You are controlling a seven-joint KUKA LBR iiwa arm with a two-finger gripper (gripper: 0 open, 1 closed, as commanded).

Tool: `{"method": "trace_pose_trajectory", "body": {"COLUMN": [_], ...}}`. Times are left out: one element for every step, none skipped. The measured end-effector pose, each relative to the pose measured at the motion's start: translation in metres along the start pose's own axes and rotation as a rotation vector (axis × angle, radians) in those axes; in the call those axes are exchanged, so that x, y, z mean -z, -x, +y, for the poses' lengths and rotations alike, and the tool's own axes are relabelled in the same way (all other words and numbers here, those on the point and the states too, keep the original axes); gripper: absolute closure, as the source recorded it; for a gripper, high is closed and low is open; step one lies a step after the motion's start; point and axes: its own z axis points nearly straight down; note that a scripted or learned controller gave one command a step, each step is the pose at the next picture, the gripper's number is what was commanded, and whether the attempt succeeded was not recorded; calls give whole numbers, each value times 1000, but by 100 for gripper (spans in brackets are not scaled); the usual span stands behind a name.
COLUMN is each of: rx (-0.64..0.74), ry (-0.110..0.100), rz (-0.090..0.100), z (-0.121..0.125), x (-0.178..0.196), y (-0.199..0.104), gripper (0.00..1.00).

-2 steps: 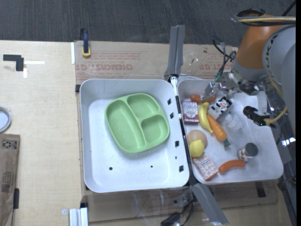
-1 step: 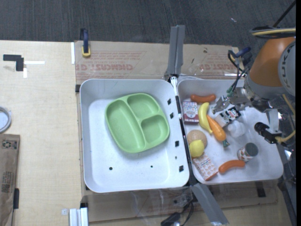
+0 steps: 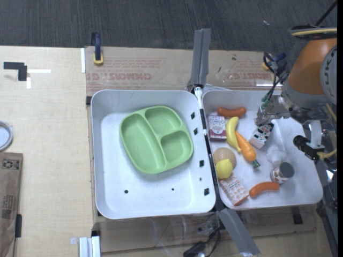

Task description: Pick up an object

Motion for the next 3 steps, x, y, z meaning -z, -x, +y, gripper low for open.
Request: {"method": "trace_pose_trajectory", "body": {"rx": [1, 259, 394], "ry": [-3, -49, -26], "rz": [1, 25, 19], "z": [-1, 0, -26], "x": [-1, 140, -3], "y": [-1, -31, -20], "gripper": [0, 0, 0]}}
